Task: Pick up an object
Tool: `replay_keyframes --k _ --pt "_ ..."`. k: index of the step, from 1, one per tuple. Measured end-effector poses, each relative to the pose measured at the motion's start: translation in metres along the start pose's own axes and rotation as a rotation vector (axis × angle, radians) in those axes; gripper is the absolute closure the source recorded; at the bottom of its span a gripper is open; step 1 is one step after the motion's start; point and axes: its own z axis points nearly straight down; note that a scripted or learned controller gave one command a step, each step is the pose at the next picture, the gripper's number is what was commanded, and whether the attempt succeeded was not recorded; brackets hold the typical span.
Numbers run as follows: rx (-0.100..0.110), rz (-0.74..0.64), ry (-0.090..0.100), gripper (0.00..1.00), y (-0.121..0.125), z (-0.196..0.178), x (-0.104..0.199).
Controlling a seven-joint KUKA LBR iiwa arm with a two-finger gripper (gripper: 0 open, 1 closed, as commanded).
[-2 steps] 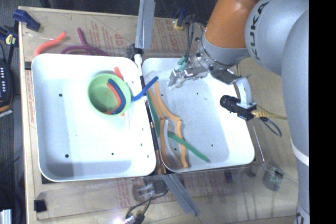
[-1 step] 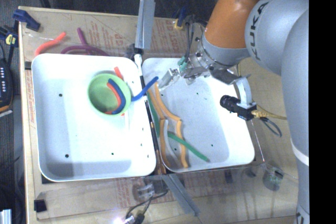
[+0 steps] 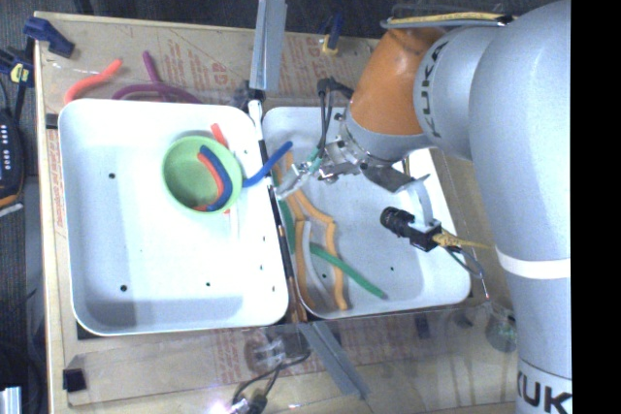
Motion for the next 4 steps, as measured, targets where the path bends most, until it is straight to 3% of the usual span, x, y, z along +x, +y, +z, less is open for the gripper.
replay_keyframes --k 2,3,4 --pt "0.001 -0.047 -0.006 0.00 -0.023 0.052 -0.019" --pt "0.005 -0.054 0.002 1.00 -0.022 0.042 -0.016" --pt "0.005 0.156 0.005 1.00 0.063 -0.045 0.019"
